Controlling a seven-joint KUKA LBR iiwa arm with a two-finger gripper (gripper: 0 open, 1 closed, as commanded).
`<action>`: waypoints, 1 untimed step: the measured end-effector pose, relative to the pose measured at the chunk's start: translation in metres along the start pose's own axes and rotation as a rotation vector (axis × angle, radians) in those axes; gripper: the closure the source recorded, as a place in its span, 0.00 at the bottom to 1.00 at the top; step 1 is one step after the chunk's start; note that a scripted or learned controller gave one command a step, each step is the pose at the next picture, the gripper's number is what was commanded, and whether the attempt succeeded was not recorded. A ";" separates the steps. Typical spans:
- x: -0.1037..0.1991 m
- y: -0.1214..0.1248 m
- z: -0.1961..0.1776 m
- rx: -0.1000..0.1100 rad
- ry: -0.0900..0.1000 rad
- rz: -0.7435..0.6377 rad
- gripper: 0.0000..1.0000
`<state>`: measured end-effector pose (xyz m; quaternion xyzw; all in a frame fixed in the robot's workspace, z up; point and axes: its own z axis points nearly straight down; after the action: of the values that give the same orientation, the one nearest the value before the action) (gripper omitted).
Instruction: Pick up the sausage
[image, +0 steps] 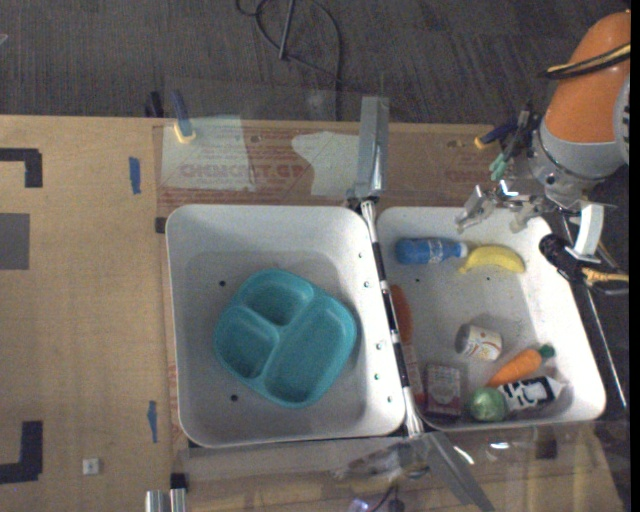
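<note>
The sausage (401, 312) is a thin reddish-orange stick lying lengthwise against the left wall of the right bin (590, 360). My gripper (495, 212) hangs over the back edge of that bin, behind the banana and well to the right of and behind the sausage. Its two metal fingers stand apart, open, with nothing between them. The grey arm with its orange band (592, 75) comes in from the upper right.
In the right bin lie a blue bottle (428, 250), a banana (493, 260), a small cup (480, 342), a carrot (518, 366), a red packet (443, 388), a green ball (487, 404) and a black-and-white bottle (530, 393). The left bin (190, 250) holds a teal divided plate (286, 336).
</note>
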<state>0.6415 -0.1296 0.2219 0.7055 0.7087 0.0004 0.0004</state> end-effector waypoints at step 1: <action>0.050 -0.075 0.037 0.000 0.000 -0.155 0.00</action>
<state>0.5661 -0.0802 0.1847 0.6485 0.7612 0.0003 0.0002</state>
